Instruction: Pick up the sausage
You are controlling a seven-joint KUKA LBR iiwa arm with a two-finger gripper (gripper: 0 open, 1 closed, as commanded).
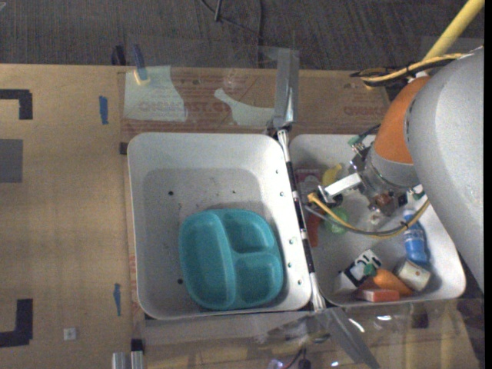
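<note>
Where arm reaches, clutter; teal tray apart

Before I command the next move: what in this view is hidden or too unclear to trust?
- Pincer: camera view, under the wrist; open or shut unknown.
- Sausage: no item in the right bin is identifiable as it; the arm covers much of the bin.
- Small items near the blue bottle: too blurred to name.

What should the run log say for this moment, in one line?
arm: over right bin | tool: low among items | sausage: not identified | left bin: teal plate | grasp: not visible
</note>
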